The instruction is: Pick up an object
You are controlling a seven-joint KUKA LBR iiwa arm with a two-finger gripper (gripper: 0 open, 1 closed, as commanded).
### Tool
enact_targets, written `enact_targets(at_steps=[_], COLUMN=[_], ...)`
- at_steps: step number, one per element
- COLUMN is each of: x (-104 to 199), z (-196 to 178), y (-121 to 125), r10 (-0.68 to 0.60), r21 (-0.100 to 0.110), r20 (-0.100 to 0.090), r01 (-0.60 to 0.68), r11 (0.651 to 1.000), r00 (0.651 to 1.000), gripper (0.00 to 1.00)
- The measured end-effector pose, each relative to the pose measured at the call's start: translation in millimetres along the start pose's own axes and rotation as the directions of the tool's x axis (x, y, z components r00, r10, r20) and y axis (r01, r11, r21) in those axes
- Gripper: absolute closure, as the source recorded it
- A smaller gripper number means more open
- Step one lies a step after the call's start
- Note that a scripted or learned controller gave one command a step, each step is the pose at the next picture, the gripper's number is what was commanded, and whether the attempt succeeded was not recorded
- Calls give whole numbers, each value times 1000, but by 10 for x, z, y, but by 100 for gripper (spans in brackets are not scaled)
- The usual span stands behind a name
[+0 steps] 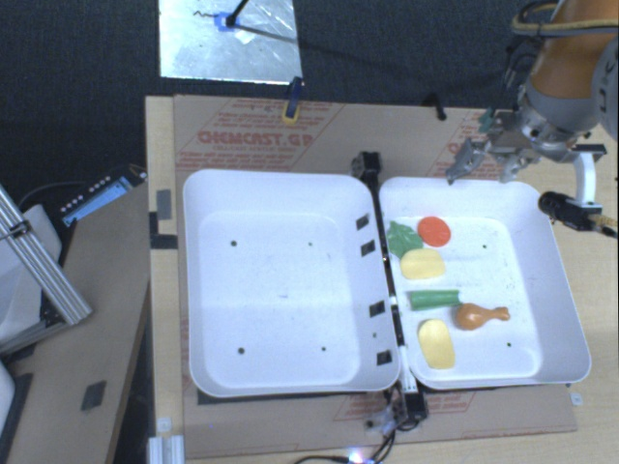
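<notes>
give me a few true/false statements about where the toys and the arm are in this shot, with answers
1. All the toy foods lie in the right bin. True.
2. The gripper is down among the toys. False: it is above the right bin's far rim, apart from them.
3. The red tomato lies nearer the far rim than the brown drumstick. True.
4. The green bean lies in the left bin. False: it lies in the right bin, between two yellow pieces.
5. The jaws hold the drumstick. False: the drumstick lies on the bin floor.
</notes>
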State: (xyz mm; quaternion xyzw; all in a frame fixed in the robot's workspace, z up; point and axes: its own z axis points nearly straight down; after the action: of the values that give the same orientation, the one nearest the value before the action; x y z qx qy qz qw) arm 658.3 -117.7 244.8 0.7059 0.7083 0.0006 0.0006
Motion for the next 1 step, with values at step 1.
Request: enact_targets(at_steps=[1], x=[567], z=[637], y=[-218], r10=[-5], r21=[6], r20=[-3], r01=[5], r11=[1000], r00=[1000], gripper=[0])
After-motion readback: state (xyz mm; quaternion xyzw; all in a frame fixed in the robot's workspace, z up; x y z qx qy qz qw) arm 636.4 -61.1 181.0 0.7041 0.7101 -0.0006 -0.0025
